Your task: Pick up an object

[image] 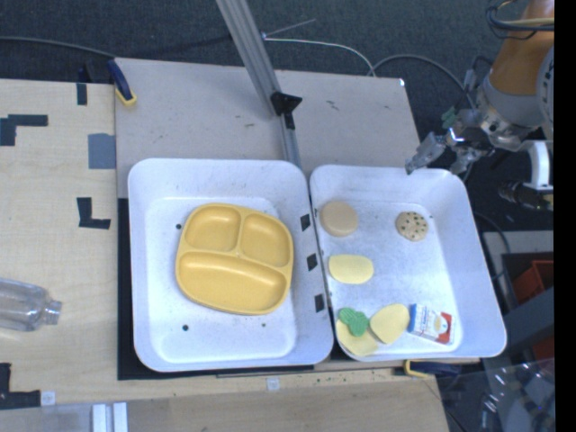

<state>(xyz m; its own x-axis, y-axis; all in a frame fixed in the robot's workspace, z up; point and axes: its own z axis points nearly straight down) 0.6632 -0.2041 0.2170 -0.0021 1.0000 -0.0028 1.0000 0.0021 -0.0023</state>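
Hovering claw (pixel 438 154): sits above the far right corner of the right bin (pixel 477 268), its fingers spread apart with nothing between them.
Arm (pixel 517 66): grey with an orange band, reaching in from the right edge, above the dark floor beside the worktop (pixel 54 232).
Right bin contents: a round tan disc (pixel 339 218) near the far left; a speckled cookie (pixel 412 226) to its right, closest of all to the claw yet apart from it; a pale yellow oval piece (pixel 351 269) in the middle left.
Near edge of right bin: a green leafy piece (pixel 354 320) touching a yellow piece (pixel 388 322), and just beside that a small white packet (pixel 430 323) with red and blue print.
Left bin (pixel 148 268): holds a yellow divided plate (pixel 236 258) with three compartments, lying flat.
Worktop left side: a clear plastic bottle (pixel 25 304) lies on its side near the edge.
Behind the bins: a slanted metal pole (pixel 255 48) rises from the seam between them.
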